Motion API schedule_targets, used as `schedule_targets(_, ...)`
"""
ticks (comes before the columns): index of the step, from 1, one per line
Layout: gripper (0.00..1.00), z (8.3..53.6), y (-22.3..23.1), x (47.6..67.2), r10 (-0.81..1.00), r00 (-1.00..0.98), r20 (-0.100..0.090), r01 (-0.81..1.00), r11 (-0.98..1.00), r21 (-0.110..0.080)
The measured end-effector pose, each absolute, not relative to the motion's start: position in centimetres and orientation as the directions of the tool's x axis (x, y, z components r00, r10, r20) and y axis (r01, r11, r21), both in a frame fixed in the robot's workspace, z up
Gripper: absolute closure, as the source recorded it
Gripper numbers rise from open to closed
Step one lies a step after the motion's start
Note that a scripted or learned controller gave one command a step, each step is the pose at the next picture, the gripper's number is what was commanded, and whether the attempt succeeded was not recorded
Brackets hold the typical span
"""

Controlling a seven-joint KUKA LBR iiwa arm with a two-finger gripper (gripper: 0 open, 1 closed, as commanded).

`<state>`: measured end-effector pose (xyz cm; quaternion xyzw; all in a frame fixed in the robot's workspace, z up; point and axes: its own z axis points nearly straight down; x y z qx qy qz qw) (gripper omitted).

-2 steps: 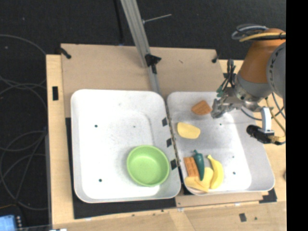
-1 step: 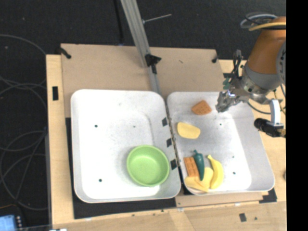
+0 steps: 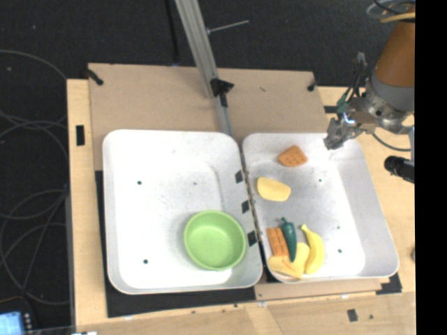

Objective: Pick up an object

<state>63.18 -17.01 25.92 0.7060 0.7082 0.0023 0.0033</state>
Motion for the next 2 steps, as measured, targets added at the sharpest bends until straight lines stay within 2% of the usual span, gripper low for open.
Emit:
schedule_targets(1,1.00,25.8,-11.2,63.3,1.000,-0.007,0.001,1.000,0.007,0.001)
schedule_targets(2,1.00,26.3,-6.7,62.1,1.000,-0.007,0.001,1.000,0.007,0.001)
